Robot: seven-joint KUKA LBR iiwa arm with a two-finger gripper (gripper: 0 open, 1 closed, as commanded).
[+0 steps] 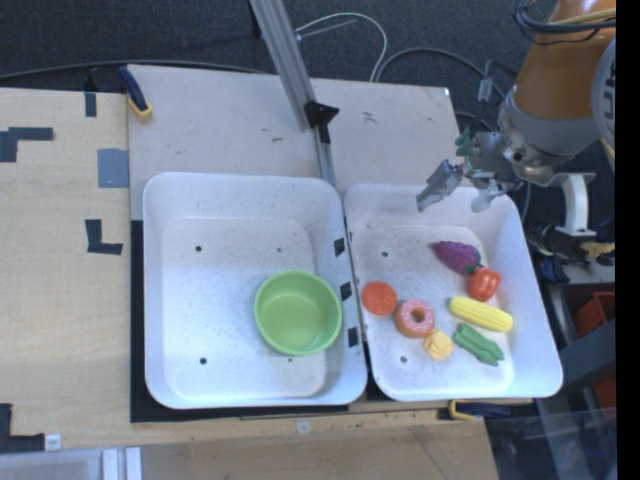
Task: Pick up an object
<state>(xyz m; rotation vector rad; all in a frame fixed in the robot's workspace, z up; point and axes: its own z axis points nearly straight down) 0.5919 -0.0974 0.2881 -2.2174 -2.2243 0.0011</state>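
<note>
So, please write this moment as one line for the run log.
phase: approach | gripper: open, holding nothing, above far edge of right bin | nearest item: purple grapes | green bowl: in left bin

green bowl (297,313) in left bin (170,268) | yellow clamp (134,92) at bench corner

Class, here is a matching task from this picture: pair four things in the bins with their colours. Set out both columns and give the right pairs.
Things:
1. bowl
2. grapes
3. corn
4. doughnut

Colours:
A. purple
B. pink
C. green
D. yellow

Pairs: 1-C, 2-A, 3-D, 4-B.
</note>
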